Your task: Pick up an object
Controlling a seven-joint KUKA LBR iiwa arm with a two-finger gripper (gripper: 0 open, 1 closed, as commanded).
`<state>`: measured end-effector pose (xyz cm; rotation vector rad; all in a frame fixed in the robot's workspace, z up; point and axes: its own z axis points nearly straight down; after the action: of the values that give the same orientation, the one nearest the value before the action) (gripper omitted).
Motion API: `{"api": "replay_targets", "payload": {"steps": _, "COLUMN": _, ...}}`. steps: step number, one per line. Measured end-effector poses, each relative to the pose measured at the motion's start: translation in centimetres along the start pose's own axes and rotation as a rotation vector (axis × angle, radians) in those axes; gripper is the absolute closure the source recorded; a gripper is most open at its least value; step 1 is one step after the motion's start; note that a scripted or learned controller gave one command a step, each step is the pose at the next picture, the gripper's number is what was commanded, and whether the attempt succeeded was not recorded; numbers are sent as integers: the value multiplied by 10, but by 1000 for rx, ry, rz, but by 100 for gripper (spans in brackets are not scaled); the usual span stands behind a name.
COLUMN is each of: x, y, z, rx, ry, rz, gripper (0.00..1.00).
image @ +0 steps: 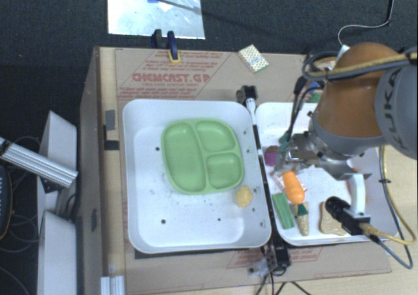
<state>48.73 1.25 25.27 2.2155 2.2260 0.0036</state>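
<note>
- The orange carrot-shaped toy lies in the right white bin, just below the gripper.
- Its long axis runs toward the bin's near edge (the gripper's open-or-closed state I cannot tell).

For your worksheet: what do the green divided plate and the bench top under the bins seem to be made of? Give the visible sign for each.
Green plate: probably moulded plastic, smooth with a slight sheen; its colour is even and its three compartments have rounded, pressed-in edges.
Bench top: looks like brown cardboard or paper-faced sheet, matte, printed with red lettering.
</note>
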Motion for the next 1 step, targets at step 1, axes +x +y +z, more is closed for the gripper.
{"api": "replay_targets", "payload": {"steps": 1, "x": -6, "y": 0, "z": 6, "rx": 1, "ry": -1, "rz": 3, "gripper": 100}}
